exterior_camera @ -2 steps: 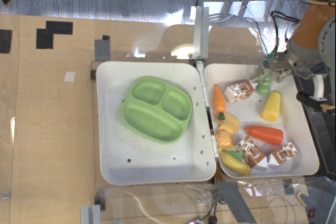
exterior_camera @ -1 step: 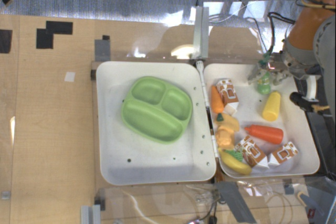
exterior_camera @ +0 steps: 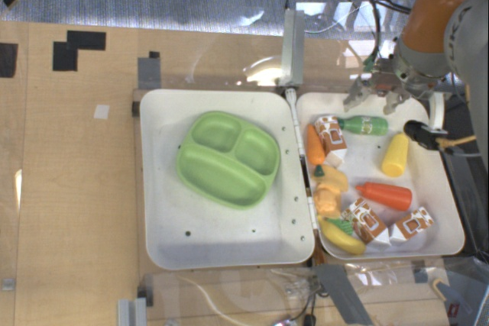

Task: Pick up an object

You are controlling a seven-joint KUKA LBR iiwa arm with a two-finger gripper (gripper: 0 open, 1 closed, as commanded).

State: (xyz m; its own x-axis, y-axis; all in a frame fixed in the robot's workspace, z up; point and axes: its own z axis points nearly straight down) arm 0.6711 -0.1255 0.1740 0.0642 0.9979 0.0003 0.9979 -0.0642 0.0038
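My gripper hangs over the far edge of the right bin, open, with nothing between its fingers. Just below it lies a green bottle on its side. To the bottle's right stands a yellow bottle; to its left are a small brown-and-white carton and a carrot. Lower in the bin lie a red-orange bottle, a yellow-orange toy food, a banana and two more cartons.
The left bin holds a green divided plate. A metal post rises at the back between the bins. Cables loop behind the arm at the upper right.
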